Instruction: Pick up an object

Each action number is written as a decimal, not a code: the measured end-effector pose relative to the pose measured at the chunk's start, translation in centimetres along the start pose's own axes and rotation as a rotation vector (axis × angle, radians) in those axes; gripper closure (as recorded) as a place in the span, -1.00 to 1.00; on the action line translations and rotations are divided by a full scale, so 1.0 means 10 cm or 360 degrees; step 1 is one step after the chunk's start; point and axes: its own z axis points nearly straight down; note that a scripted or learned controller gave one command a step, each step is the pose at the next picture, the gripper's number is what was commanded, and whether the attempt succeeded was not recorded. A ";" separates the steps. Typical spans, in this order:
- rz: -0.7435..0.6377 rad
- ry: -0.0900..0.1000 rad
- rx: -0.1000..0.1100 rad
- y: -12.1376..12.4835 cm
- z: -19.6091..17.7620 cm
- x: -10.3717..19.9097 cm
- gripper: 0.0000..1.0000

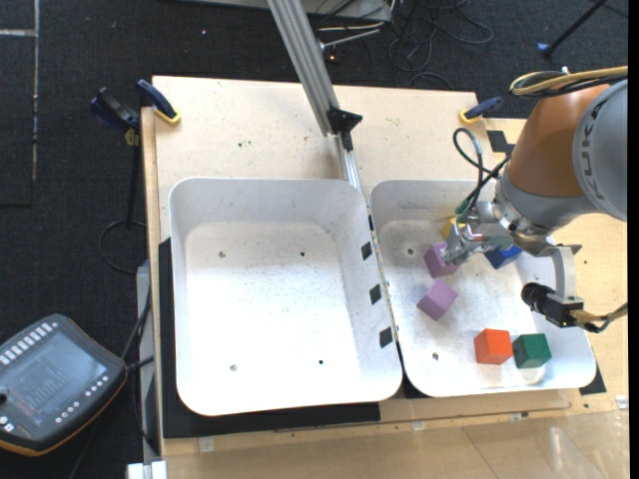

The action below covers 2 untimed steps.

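Observation:
In the right bin (399, 208), my gripper (461, 244) hangs low over the upper middle, under the grey arm with its orange band (559, 138). A purple block (435, 261) lies right at the gripper's lower left tip, touching or nearly touching it. A second purple block (437, 299) rests a little below, apart from the gripper. Part of a blue block (505, 256) peeks out just right of the gripper, partly hidden by the wrist. An orange block (492, 346) and a green block (532, 349) sit side by side near the bin's front right corner.
The left bin (190, 208) stands beside the right one, sharing a raised middle wall (374, 267). A slanted metal rail (305, 53) runs down to the bins' back edge. A black cable connector (547, 302) dangles beside the wrist. A teach pendant (50, 382) lies off the bench's left.

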 end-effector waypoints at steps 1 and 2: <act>-0.0003 0.0000 -0.0002 0.02 -0.51 0.00 1.00; -0.0012 0.0005 0.0010 -0.04 -0.44 0.51 1.00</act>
